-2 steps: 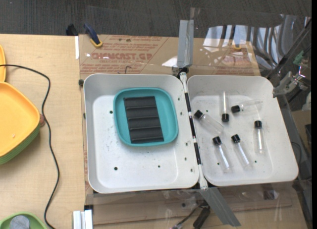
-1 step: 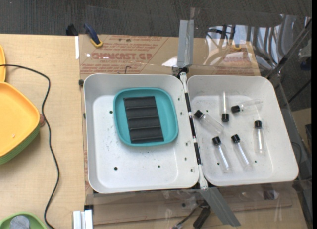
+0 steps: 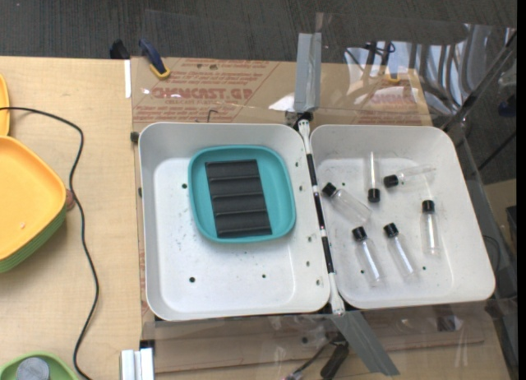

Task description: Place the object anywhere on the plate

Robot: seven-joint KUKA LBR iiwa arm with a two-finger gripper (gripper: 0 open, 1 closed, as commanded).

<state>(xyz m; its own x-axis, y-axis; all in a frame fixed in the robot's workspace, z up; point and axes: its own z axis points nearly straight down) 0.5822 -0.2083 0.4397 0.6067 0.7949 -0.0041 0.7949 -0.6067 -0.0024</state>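
You have six clear vials scattered in the right bin, well apart from the teal plate at nine o'clock in the left bin. You cannot tell the tool's state.

Bright even overhead light; soft shadows; glare on clear panel top right; sharp focus.

The two white bins, left and right, look like smooth moulded plastic with a dull sheen, the left one speckled. The teal plate looks like glossy plastic, its dark ribbed insert matt. The vials appear clear, perhaps glass, with black caps. The desk shows pale matt wood grain.
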